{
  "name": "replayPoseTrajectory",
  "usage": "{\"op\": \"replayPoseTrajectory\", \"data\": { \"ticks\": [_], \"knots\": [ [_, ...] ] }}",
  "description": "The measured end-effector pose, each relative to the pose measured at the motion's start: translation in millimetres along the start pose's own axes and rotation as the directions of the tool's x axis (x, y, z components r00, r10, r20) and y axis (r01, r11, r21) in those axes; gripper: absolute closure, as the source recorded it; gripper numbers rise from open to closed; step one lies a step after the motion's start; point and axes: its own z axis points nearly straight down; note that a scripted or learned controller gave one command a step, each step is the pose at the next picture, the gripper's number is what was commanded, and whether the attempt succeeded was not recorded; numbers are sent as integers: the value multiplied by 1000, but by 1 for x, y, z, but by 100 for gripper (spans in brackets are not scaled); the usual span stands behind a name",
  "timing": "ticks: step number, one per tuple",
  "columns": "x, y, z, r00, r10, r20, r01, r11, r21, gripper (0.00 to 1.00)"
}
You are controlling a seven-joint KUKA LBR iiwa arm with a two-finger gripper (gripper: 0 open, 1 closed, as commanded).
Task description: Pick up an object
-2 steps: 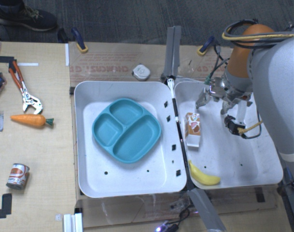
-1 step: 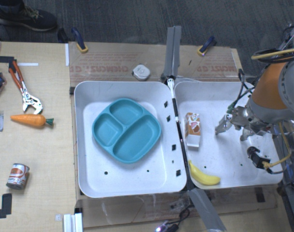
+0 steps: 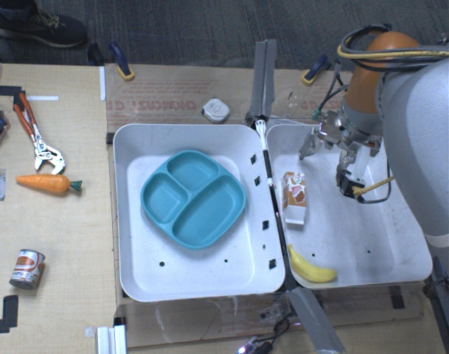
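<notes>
Camera view from above puts the end effector (image 3: 332,147) over the back part of the right bin (image 3: 390,231), hanging from the grey arm (image 3: 419,124) that comes in from your right; you cannot tell from this angle whether it is open or closed, and you can see nothing held in it. For things to pick, you have a small white and brown carton (image 3: 294,197) lying against the right bin's left wall, down and to the left of the end effector and apart from it, and a banana (image 3: 311,268) in that bin's front left corner, well clear of the end effector. In the left bin (image 3: 136,264) you see a blue divided plate (image 3: 193,198) lying flat near the middle. Out on the tabletop (image 3: 54,227) to the left lie a carrot (image 3: 45,184), an adjustable wrench with orange handles (image 3: 37,140) just behind it, and a small can (image 3: 26,268) nearer the front edge.
</notes>
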Motion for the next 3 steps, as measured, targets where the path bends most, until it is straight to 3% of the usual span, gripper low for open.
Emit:
{"op": "replayPoseTrajectory", "data": {
  "ticks": [1,2,3],
  "knots": [
    [-25,-96,0,997,72,0,-72,997,2,0],
    [-119,-50,-38,994,107,-1,-107,994,1,0],
    [-87,-162,2,970,-243,-3,243,970,4,0]
  ]
}}
